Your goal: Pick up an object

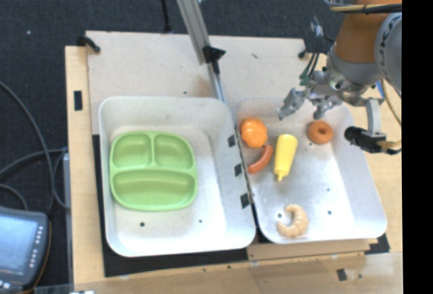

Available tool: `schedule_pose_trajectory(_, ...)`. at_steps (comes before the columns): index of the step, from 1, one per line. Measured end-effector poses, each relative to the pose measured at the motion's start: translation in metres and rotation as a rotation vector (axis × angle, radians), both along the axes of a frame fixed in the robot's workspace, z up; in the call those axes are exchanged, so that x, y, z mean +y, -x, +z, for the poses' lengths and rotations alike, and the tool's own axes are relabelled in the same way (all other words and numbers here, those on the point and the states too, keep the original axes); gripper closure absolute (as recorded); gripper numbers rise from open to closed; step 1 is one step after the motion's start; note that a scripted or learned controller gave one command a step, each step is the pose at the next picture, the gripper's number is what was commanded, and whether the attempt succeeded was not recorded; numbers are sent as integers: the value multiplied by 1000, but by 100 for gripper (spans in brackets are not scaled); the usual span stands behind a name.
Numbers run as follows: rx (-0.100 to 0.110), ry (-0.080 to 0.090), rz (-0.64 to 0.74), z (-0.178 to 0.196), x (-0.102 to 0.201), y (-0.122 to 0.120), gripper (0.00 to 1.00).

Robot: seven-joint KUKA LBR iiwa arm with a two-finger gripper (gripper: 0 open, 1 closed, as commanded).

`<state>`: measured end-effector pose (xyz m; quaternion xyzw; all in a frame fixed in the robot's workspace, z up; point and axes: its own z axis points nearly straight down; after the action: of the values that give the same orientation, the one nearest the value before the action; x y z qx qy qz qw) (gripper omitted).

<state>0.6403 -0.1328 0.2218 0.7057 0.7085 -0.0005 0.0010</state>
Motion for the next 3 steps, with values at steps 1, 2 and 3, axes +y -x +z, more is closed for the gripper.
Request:
schedule_pose_trajectory(1,-2,3,-11,44,-65,75,0)
schedule_pose_trajectory(2,7,-2,-7,-33,-83,94,0)
schedule_pose_trajectory(3,-5,1,-8,-17,-83,91,100)
